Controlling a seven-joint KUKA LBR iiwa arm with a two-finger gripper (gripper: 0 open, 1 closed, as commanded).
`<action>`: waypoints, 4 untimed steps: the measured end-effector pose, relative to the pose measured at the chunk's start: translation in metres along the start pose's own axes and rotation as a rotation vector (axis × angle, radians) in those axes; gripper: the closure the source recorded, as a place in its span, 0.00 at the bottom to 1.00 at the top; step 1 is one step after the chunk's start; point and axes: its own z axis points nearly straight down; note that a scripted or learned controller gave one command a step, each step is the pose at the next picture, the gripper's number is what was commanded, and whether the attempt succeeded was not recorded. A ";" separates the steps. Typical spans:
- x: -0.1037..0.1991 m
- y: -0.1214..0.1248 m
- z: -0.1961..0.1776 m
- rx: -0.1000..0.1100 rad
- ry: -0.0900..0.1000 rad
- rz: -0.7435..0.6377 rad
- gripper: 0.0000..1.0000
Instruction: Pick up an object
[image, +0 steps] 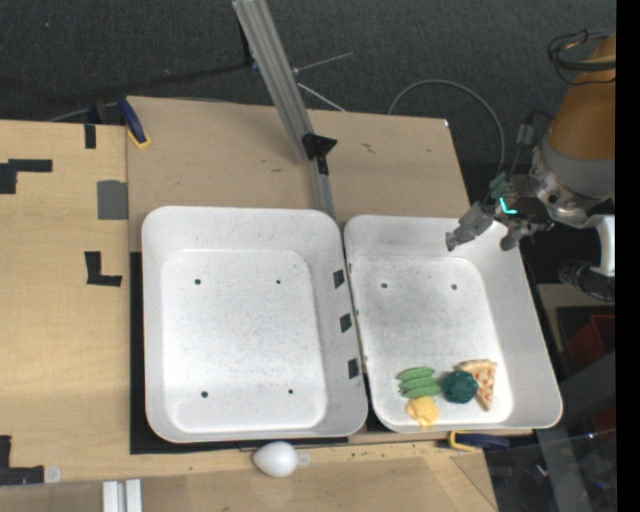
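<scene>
Above the far right corner of the right bin (520, 330), the gripper (487, 232) hangs with its two fingers parted and nothing between them; one finger (462, 236) reaches over the bin's back edge, the other lies toward the arm (580, 120). Well away from the fingers, on the side opposite the arm, the left bin (240, 320) sits with its wall touching the right bin's along the middle seam.

Far below the fingers, at the near end of the right bin, four small things lie clustered: a green pod-shaped toy (418, 380), a wedge like a pizza slice (483, 381), a dark teal lump (460, 387) and a yellow piece (423, 409). The pod touches the yellow piece; the teal lump sits between pod and wedge, touching or nearly touching both.

Judged by appearance, all are light toy foods, probably plastic or rubber and somewhat smooth. The pod seems the easiest target: long and narrow, it suits a pinch across its short width at mid-length, though the neighbouring pieces leave little room for a finger.

Outside the bins, beyond the near edge of the left one, a white egg-shaped thing (275, 459) rests on the bench (60, 300).
</scene>
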 end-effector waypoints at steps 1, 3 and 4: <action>0.000 0.001 -0.003 -0.004 -0.001 -0.002 0.00; 0.005 0.001 0.111 0.003 -0.001 0.000 0.00; 0.012 -0.002 0.175 0.003 -0.001 0.000 0.00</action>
